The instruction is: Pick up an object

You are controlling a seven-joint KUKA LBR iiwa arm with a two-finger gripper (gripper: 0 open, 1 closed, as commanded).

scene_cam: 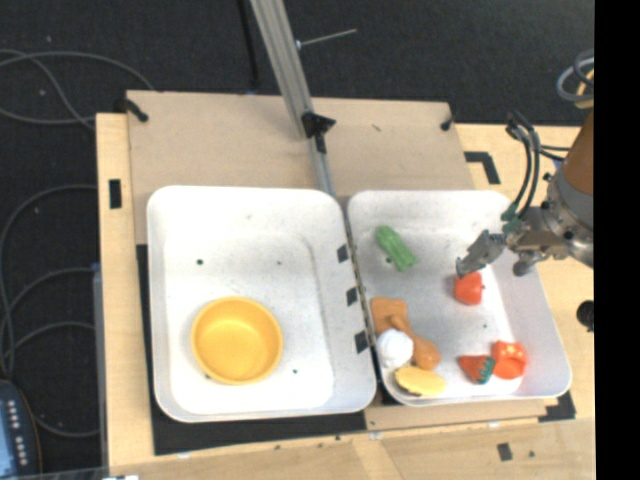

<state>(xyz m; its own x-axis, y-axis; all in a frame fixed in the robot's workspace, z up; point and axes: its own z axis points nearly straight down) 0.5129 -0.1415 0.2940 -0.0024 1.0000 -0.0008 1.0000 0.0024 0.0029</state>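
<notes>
The claw (497,256) hangs over the upper right part of the right-hand shallow white bin (432,206), and I read its two dark fingers as spread apart, one (478,255) reaching toward the bin's middle and the other (527,261) nearer the bin's right wall, with nothing between them. Directly below the claw, just under the left finger, lies a small red-orange rounded piece (469,288) on the bin floor; whether the fingertip touches it I cannot tell. To the claw's left, well apart, a green ridged oblong toy (396,248) lies tilted. Further below the claw, near the bin's lower right corner, I see a red tomato-like toy with a green stem part (497,362). Down and to the left of the claw, against the bin's left wall, sits a cluster: a brown-orange blocky piece (391,315), a white round ball (394,348) touching it, an orange lump (427,353) beside the ball, and a yellow banana-shaped toy (420,381) at the lower edge. Far to the claw's left, the second shallow white bin (240,218) holds a yellow plastic bowl (237,340) in its lower half. A grey metal strut (283,53) rises behind the bins, up and left of the claw.
</notes>
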